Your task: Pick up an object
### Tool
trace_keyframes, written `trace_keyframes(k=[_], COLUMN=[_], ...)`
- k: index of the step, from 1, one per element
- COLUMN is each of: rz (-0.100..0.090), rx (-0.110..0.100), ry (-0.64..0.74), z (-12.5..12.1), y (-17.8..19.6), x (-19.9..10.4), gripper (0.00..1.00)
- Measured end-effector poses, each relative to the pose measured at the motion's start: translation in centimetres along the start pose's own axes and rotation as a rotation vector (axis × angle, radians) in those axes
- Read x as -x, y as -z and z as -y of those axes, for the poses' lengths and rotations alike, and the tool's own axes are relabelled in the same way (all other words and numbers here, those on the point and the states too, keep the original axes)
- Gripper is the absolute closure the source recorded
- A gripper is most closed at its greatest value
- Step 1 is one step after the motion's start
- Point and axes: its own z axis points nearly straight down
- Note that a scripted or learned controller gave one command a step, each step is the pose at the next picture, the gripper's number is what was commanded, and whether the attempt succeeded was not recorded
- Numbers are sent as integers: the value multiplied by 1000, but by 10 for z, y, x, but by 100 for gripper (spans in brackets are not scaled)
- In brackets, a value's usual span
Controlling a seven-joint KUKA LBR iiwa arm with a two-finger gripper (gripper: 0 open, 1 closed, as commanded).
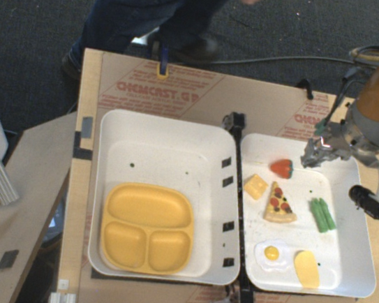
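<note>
End effector (313, 157) blurred over right bin (365, 230) near red toy (282, 168); grip state unclear, arm cropped

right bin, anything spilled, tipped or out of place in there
Nothing stands out. The pizza slice, fried egg, green beans and red pepper lie apart and flat in the right bin.

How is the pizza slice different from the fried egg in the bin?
The pizza slice is a triangle, while the fried egg is a wobbly round blob. The pizza slice is tan with red dots on top; the fried egg is white with one yellow yolk in the middle. The pizza slice lies nearer the middle of the right bin, and the fried egg lies nearer its front edge. Both are toy foods lying flat in that bin.
</note>
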Motion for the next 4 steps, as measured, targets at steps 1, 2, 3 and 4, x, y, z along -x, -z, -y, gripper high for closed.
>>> trace_keyframes(k=[1, 2, 3, 4], rz=[-2, -3, -3, -2], rx=[-4, -5, -3, -5], ry=[4, 5, 6, 5], z=[21, 45, 55, 77], y=[-7, -13, -2, -7], x=[-43, -92, -146, -190], gripper=[100, 100, 100, 100])
